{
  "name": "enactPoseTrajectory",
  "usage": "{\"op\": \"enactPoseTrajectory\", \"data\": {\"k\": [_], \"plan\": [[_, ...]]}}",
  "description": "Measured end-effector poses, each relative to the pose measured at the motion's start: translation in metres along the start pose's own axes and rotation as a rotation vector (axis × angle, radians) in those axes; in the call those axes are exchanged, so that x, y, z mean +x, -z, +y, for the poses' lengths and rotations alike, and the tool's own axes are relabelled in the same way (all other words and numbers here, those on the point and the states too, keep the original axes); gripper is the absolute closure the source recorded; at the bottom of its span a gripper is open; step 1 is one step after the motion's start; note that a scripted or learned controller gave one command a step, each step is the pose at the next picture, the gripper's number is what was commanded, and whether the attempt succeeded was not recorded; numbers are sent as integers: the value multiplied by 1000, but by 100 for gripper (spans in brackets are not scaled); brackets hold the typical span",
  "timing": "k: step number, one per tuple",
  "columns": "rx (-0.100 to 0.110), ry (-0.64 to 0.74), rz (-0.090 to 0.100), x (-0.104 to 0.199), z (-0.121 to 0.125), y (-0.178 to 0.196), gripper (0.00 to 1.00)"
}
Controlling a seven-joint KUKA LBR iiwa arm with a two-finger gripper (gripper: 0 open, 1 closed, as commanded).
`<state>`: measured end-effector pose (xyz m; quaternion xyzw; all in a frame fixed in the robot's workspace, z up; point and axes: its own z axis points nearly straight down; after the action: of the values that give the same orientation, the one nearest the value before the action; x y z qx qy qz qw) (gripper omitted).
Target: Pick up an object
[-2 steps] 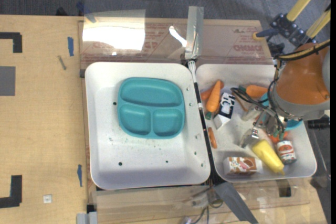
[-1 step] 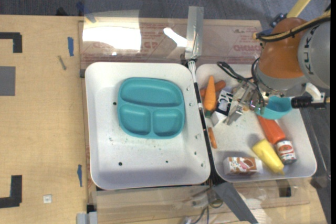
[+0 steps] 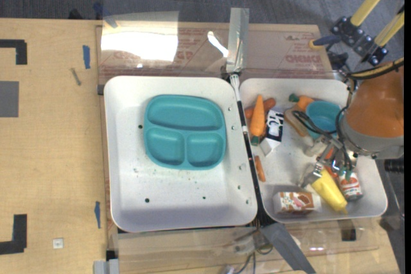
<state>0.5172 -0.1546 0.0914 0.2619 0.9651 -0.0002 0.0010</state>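
Packet (image 3: 298, 201) lies at near edge of right bin (image 3: 376, 208). Just beside it, yellow bottle (image 3: 329, 192) and small red-labelled bottle (image 3: 350, 186). Gripper (image 3: 329, 162) down among clutter above yellow bottle; grip state: cannot tell. Arm (image 3: 379, 113) hangs over bin's right side. Farther in, carrot (image 3: 257, 117) near divider, black-white pack (image 3: 274, 126) beside it, teal bowl (image 3: 323, 115) toward back. Left bin (image 3: 122, 157) holds teal tray (image 3: 185, 131).
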Motion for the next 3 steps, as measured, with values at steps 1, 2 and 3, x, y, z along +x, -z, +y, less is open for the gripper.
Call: {"op": "enactPoseTrajectory", "data": {"k": [1,2,3], "plan": [[-4,116,-10,-42,60,-2,0],[-9,40,-25,39,14,1,0],[-10,42,-25,40,15,11,100]]}}
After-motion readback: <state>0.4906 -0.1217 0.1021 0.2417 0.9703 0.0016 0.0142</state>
